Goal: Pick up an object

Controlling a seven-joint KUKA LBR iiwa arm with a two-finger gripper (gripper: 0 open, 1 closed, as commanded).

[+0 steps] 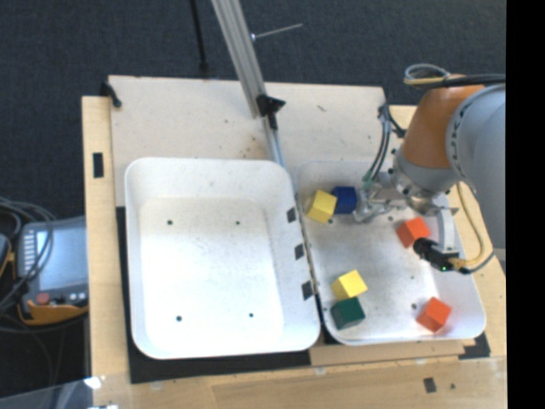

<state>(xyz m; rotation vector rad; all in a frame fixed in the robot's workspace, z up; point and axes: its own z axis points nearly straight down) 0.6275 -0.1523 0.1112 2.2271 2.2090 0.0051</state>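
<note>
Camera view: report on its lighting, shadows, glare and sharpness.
Camera view: even, diffuse light; soft short shadows beside the blocks, e.g. the green block; left bin bright white, near washed out, no hard glare; overall slightly soft, gripper area least distinct.

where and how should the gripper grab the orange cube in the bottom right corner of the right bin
Probably from straight above, closing on two opposite flat side faces of the orange cube. It sits apart from the other blocks, but close to the right bin's corner wall, so the fingers are likely best set along the line parallel to the nearest wall, or across the faces with free floor beside them.
</note>
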